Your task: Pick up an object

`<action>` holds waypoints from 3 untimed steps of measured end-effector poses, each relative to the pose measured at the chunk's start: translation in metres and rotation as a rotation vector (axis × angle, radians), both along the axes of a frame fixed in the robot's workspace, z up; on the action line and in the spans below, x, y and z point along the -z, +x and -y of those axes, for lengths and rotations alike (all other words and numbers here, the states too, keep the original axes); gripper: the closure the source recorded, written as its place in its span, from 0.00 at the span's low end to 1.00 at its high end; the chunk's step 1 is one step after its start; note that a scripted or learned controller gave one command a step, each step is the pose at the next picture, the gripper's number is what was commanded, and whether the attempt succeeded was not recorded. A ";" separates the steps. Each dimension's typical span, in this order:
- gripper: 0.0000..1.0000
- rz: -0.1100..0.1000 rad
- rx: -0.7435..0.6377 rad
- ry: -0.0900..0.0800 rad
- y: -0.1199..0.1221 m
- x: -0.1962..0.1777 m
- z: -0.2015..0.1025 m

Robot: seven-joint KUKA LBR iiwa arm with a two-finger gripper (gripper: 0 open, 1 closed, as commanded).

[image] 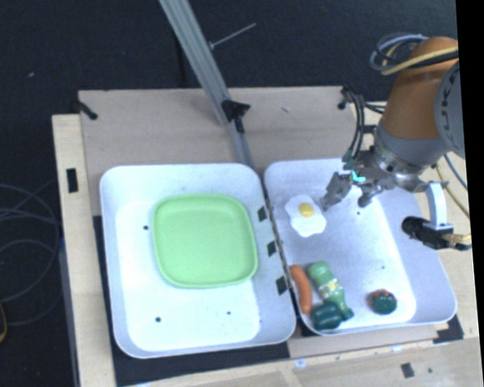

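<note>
Over the right bin (411,251), the hand (351,187) hangs in the far part, its two fingers spread apart with nothing between them. A fried egg toy (305,215) lies just to its left and a little nearer, on the bin floor close to the left wall. That is the closest thing to the hand, so I judge it the likely target: the move would be a short shift left and toward the near side, then down. The egg is roundish, slightly longer along the far-to-near line, so no strong axis dictates the wrist turn.

Further toward the near edge of the same bin lie a carrot (301,287), long axis running far to near, beside the left wall; a green bottle (324,280) just right of it, touching or almost touching; a dark green lump (328,314) at the bottle's near end; and a round dark green piece (383,302) apart to the right.

The left bin (127,263) holds one green plate (204,239), well apart from the hand.

Count: two bins, one plate, one egg, one carrot, one bottle, two dark green pieces. All rest on the worktop (154,112).
</note>
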State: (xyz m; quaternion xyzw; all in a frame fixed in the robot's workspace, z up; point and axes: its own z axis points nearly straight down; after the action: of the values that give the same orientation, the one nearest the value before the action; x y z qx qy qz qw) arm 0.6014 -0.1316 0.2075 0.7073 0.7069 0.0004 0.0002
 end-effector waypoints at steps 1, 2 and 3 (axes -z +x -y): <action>0.00 0.000 0.000 0.000 0.000 0.000 0.000; 0.00 -0.004 0.001 -0.001 -0.001 0.044 0.006; 0.00 -0.004 0.001 0.000 -0.011 0.092 0.006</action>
State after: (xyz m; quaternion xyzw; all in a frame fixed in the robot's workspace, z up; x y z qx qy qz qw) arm 0.5903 -0.1373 0.1153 0.7074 0.7068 -0.0012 -0.0012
